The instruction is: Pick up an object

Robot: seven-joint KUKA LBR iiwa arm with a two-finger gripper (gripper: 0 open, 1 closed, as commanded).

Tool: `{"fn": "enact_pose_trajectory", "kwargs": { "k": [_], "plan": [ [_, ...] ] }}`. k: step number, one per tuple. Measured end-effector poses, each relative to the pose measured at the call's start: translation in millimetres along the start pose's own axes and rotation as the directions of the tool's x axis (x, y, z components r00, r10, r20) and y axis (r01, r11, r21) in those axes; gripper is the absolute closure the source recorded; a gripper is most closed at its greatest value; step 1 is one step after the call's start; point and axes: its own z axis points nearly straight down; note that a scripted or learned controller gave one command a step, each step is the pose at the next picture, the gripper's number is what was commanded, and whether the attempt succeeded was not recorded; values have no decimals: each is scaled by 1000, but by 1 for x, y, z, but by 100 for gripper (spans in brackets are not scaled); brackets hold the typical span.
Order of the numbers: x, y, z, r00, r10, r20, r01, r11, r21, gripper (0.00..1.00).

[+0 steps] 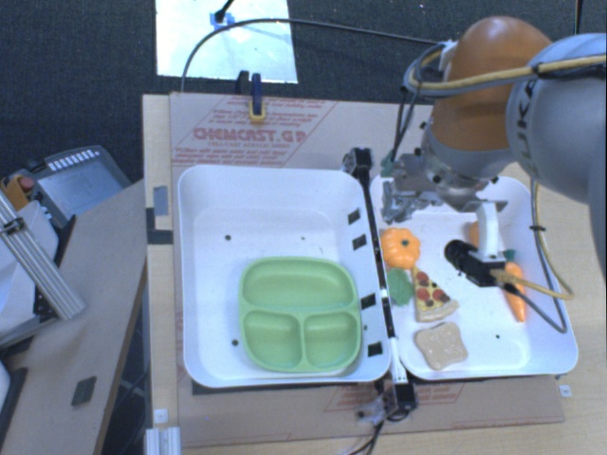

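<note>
Hanging over the far left corner of the right bin [536, 349], my hand [406, 201] sits low, close to the bin floor. I cannot tell how far open it is, or if it has hold of anything, since my big grey arm [560, 112] with its orange band blocks much of it.

Everything shows from the camera above the bench [159, 349]. The thing I think I should pick is the little pumpkin [400, 247]. It lies by the left wall of the right bin, just beside my hand on the near side. It is round, bumpy and bright orange with a small green top. It looks like smooth toy plastic, so it may slip or roll.

Next to it, toward the near edge, lies a pizza slice [432, 296], flat and shaped like a triangle with red dots. A square piece of toast [442, 345] lies nearer the near edge, pale brown and rough looking. A thin orange carrot [514, 290] lies toward the right side, well apart from the pumpkin.

The left bin [266, 207] holds a green plate [302, 313] with three dips in it. It lies flat by the near edge, smooth and shiny. Flat things like this are hard to pinch, so I think the fat pumpkin is my best try.
</note>
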Motion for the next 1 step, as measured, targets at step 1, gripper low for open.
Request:
{"fn": "enact_pose_trajectory", "kwargs": {
  "k": [1],
  "plan": [
    [53,-10,18,1000,1,0,-1,1000,-1,100]
  ]
}}
